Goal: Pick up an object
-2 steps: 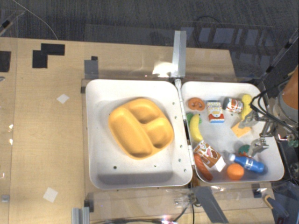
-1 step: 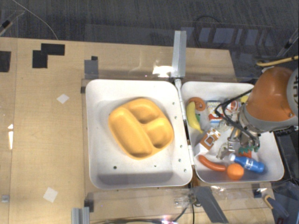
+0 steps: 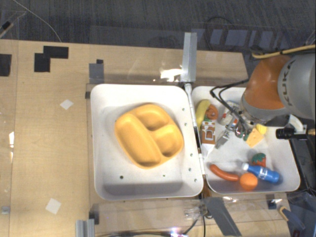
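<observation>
Camera view — gripper (image 3: 228, 135) hung over right bin (image 3: 289, 184), jaw state indiscernible; yellow tray (image 3: 148, 134) filled left bin (image 3: 98, 132).

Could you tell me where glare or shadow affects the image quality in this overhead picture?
Camera view: bright glare on the clear panel behind the left bin; soft shadow under the yellow tray; the gripper looks slightly blurred.

Bare floor is left mid right bin (image 3: 291, 179); its near edge is blocked by hot dog (image 3: 223, 173), orange (image 3: 249, 181) and bottle (image 3: 261, 173) (touching), its left by banana (image 3: 201, 111).
</observation>
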`<state>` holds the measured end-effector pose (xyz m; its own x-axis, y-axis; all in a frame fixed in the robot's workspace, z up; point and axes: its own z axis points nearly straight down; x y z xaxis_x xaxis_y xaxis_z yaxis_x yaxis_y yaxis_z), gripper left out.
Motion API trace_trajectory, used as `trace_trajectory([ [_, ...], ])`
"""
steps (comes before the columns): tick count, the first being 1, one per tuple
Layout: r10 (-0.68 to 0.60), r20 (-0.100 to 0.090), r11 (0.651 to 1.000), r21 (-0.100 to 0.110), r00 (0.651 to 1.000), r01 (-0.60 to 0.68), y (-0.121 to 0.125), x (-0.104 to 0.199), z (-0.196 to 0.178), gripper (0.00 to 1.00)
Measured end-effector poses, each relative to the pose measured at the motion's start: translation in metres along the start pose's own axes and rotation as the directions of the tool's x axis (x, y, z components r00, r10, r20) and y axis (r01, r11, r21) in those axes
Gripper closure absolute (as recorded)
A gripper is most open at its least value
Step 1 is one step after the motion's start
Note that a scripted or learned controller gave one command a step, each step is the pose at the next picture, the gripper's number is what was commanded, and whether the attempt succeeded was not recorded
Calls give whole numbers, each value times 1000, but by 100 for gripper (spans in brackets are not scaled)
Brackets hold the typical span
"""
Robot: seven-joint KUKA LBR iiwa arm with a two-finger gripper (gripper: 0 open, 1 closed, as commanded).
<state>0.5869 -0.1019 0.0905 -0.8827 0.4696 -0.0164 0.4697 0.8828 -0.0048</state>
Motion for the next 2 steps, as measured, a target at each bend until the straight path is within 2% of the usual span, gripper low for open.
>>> trace_trajectory([
  [1, 249, 13, 968, 3, 968, -249, -10, 19, -3, 0],
  [2, 630, -2, 777, 3, 777, -630, 27, -35, 2, 0],
])
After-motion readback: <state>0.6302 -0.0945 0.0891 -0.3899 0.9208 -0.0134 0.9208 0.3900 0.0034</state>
